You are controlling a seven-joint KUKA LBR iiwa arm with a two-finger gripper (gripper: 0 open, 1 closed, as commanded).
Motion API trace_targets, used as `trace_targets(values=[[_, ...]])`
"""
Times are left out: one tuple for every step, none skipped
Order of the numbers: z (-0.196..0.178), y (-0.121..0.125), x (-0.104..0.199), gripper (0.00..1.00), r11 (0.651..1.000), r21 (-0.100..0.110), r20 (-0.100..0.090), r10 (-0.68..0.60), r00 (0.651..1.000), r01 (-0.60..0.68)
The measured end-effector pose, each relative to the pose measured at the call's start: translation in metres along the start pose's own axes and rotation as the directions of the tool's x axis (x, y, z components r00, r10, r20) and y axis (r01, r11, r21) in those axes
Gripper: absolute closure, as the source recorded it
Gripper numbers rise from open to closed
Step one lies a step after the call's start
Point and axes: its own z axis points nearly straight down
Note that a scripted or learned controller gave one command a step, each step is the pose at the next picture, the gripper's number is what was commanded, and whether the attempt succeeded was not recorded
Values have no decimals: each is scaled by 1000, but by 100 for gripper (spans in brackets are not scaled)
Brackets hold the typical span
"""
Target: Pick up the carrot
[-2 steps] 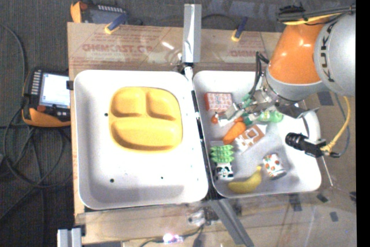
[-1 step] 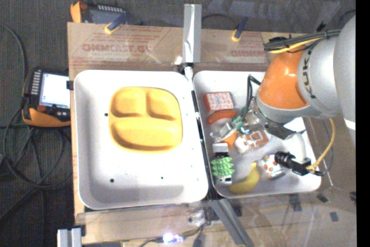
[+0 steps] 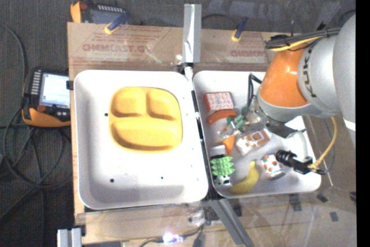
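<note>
- The arm (image 3: pixel 312 75) reaches in from the right, its orange band above the far part of the right bin (image 3: pixel 312 185).
- The gripper (image 3: pixel 241 122) hangs low over the middle of that bin, among the clutter; whether its fingers are wide, narrow or closed on anything cannot be told, since the wrist and the objects around it hide them.
- The carrot (image 3: pixel 229 142), a small orange piece, lies just near of the gripper, toward the left-centre of the right bin, touching or nearly touching a white patterned box (image 3: pixel 252 142) to its right.
- A pink-topped box (image 3: pixel 218 101) sits at the far left of the same bin, with a red-orange round item (image 3: pixel 218 116) just near of it.
- A green ridged toy (image 3: pixel 221 166) lies near the bin's left wall, and a yellow banana (image 3: pixel 247 179) lies beside it at the near edge.
- A white cube with red spots (image 3: pixel 270 165) rests to the right of the banana.
- The left bin (image 3: pixel 92 182) holds a yellow divided plate (image 3: pixel 147 118) in its far half.
- A handheld pendant with a lit screen (image 3: pixel 49 98) lies on the floor to the left of the bench.
</note>
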Motion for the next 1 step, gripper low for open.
trace_targets(values=[[-81,-42,85,100,1000,7,-1,-14,1000,14]])
